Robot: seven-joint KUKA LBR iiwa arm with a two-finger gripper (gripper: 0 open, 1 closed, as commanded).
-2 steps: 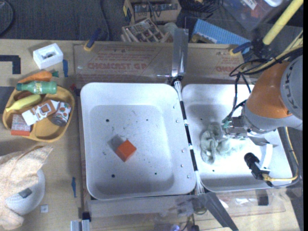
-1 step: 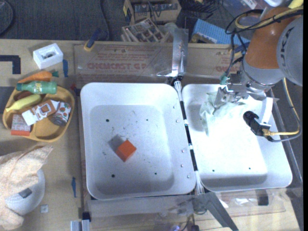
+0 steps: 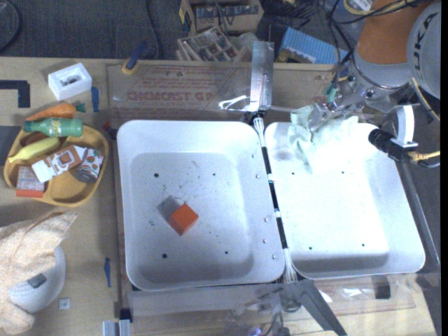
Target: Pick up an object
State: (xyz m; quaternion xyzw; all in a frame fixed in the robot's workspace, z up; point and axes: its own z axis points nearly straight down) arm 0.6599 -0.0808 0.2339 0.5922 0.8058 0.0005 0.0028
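Observation:
An orange cube with a grey face lies in the left bin, a little left of its middle. A pale mint, crumpled soft item sits at the far left corner of the right bin. My gripper is over the far edge of the right bin, right at the upper end of this pale item. Whether the item is touched or held cannot be made out. The grey arm with its orange band comes in from the upper right.
A yellow bowl of toy food stands left of the bins, with a white box behind it. A beige cloth lies at the front left. Cables and boxes crowd the floor behind the bench.

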